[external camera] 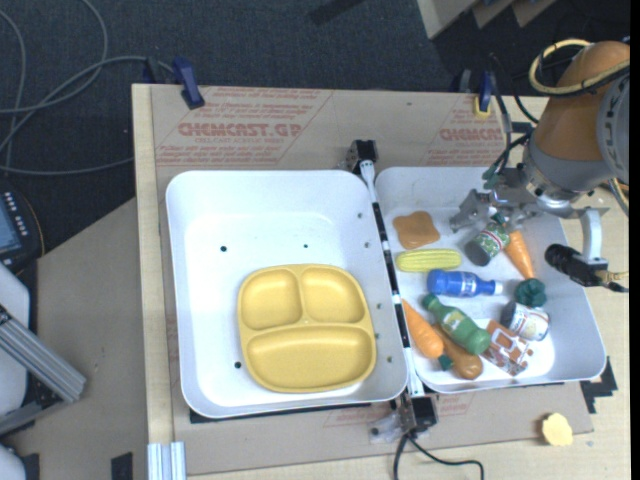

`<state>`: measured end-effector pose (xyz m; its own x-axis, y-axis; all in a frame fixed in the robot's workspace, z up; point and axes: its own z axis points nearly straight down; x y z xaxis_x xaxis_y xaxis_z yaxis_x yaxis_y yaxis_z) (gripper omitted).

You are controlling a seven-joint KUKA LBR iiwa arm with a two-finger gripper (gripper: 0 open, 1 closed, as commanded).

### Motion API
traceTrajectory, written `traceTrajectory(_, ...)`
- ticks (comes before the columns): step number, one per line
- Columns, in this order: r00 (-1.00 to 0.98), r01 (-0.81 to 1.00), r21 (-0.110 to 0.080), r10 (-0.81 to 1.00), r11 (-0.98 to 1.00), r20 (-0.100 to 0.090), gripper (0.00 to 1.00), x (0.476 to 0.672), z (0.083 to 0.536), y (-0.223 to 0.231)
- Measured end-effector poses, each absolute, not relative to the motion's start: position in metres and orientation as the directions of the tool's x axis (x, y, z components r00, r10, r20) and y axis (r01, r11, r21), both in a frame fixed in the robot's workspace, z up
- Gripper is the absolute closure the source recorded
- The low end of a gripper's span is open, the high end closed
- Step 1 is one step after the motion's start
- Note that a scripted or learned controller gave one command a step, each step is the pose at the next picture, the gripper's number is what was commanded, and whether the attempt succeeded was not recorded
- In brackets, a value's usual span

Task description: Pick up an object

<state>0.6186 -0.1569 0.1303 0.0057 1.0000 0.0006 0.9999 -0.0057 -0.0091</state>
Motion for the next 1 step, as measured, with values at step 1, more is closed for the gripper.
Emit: traceTrajectory(1,-0.006,1.000,0.006,1.000,0.006,0.006,0.00,0.6046,0.0966,-0.1990)
